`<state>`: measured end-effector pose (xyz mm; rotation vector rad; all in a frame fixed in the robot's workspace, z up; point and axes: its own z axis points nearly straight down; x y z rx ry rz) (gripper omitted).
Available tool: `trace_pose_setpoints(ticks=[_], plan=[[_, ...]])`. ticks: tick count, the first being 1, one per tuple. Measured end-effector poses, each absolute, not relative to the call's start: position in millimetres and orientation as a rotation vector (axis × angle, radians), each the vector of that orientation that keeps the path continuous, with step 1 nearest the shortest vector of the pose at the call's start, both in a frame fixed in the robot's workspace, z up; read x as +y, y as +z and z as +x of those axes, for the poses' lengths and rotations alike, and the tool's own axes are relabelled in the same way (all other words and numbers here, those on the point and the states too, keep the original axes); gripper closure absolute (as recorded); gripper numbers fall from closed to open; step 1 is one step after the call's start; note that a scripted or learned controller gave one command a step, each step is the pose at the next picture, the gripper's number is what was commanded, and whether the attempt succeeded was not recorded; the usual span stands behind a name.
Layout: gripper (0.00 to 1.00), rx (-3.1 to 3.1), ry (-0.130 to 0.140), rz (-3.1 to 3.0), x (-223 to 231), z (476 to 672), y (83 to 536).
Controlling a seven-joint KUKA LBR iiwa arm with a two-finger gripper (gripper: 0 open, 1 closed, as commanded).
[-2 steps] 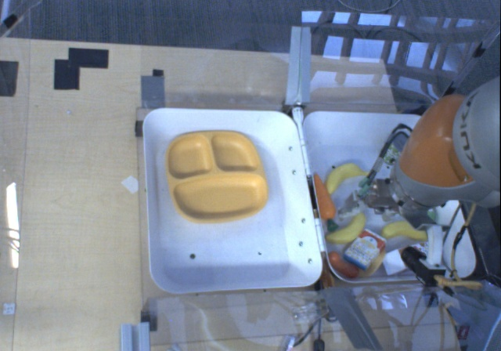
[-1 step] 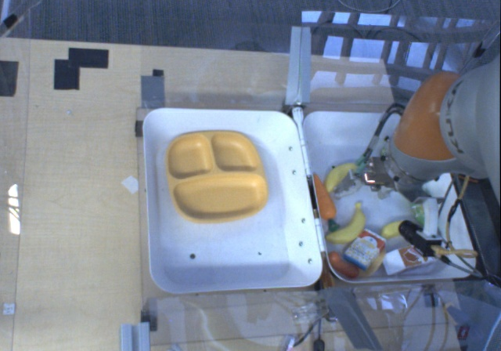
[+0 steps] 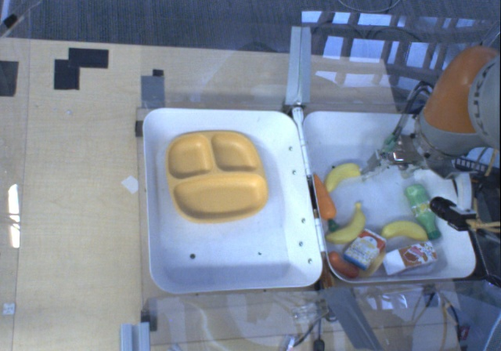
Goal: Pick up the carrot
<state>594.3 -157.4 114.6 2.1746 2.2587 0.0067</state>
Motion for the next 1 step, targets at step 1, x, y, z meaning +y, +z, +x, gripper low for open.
trace_pose_setpoints(ticks=[1], plan=[[0.00,2.131,0.007,2.301,-114.6,655.0,87.0]])
